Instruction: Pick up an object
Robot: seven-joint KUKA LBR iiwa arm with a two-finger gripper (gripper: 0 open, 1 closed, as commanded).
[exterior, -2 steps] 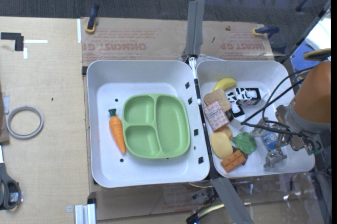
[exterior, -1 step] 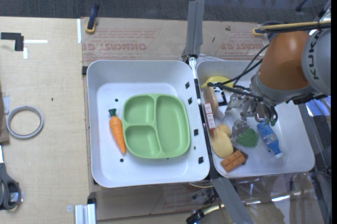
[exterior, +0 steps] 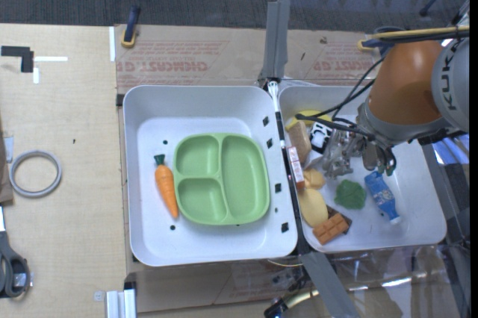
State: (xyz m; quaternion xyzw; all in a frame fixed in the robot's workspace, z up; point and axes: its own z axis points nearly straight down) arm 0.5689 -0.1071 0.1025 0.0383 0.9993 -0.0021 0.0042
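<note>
Camera view: broccoli [exterior: 349,194] beside fingers [exterior: 337,163].

The two bins, the left bin [exterior: 142,182] and the right bin [exterior: 418,223], are seen to be of smooth white plastic with a slight sheen. The green divided plate [exterior: 222,178] is of matt, moulded plastic, and the carrot [exterior: 167,189] appears to be smooth orange plastic. The tabletop [exterior: 56,234] is shown as pale, matt wood-look board. A sheet of brown printed cardboard [exterior: 194,59] is laid beneath the bins. The roll of tape [exterior: 33,173] looks grey and dull. The arm's orange band [exterior: 403,85] is glossy, while the gripper [exterior: 351,158] is bare metal. The blue tube [exterior: 382,197] is shiny.
</note>
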